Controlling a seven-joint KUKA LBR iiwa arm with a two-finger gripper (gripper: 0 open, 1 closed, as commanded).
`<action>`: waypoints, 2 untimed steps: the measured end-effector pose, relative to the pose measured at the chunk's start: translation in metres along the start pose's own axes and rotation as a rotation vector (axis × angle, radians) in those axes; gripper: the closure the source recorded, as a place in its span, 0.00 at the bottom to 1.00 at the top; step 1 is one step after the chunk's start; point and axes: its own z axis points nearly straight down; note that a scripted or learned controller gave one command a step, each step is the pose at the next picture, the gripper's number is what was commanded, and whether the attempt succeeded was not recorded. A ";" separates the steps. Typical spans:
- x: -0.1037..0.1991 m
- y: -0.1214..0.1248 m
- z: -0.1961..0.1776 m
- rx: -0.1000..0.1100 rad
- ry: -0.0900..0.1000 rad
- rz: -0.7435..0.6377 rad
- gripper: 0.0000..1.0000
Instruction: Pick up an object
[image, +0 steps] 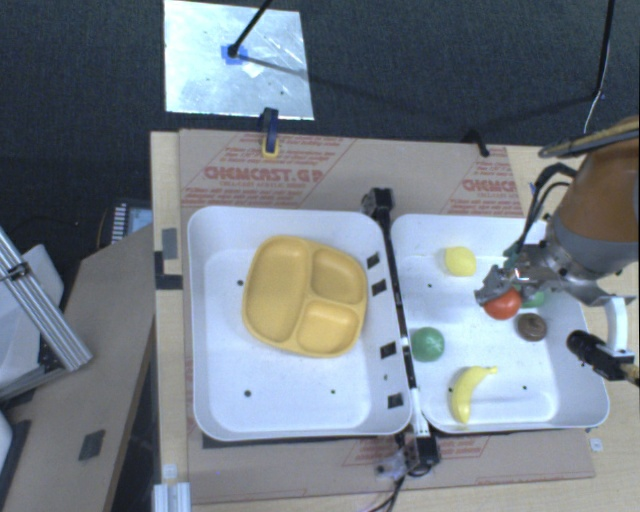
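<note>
Under the claw (508, 285), a round red-orange fruit (503, 304).

Grey arm (590, 245), orange band (600, 195)

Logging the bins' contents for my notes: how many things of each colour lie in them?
Yellow: 3, the plate, lemon, banana
Green: 1, the lime
Red: 1, the tomato
Brown: 1, the small round piece
Total: 6

Robotics lab: bench (330, 160) with twin white bins (290, 415), aluminium framing (35, 300).
</note>
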 end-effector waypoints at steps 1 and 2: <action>-0.002 -0.006 -0.047 0.000 0.000 0.000 1.00; 0.049 -0.004 -0.050 0.003 0.003 -0.006 1.00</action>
